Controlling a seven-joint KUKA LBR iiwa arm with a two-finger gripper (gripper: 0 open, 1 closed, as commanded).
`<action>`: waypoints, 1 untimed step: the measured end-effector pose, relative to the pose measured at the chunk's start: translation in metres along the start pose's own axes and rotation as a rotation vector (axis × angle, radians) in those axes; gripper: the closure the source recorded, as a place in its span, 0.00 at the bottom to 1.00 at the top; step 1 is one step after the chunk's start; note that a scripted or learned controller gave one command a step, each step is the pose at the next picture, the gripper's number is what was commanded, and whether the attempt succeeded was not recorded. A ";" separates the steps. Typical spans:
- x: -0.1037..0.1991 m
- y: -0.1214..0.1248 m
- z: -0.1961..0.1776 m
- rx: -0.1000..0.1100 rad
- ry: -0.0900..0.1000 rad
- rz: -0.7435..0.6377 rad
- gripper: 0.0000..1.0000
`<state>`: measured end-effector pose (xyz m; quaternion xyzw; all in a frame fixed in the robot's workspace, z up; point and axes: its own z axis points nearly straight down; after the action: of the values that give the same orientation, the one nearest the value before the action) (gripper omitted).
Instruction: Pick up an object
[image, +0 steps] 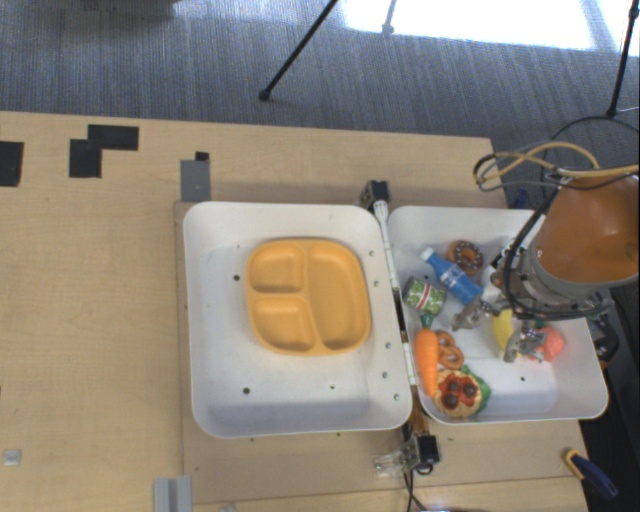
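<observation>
Tool (497, 330) over yellow toy (503, 328) (one); two bins (200, 300)

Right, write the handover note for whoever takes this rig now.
Tool: low in the right bin, over the toys. Whether it is open or shut cannot be told, and nothing is visibly held.
Things: right bin holds a blue bottle, a green can, a carrot, a pretzel, a donut, a yellow piece, a pink piece and a pizza-like toy. The left bin holds a yellow divided plate.
Done: arm brought down among the toys.
Left: grasp one object and lift it.
</observation>
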<state>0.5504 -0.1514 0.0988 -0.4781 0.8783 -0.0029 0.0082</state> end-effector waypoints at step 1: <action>-0.001 -0.016 0.012 -0.011 0.006 -0.194 0.00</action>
<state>0.5644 -0.1588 0.0869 -0.5611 0.8278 -0.0004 0.0029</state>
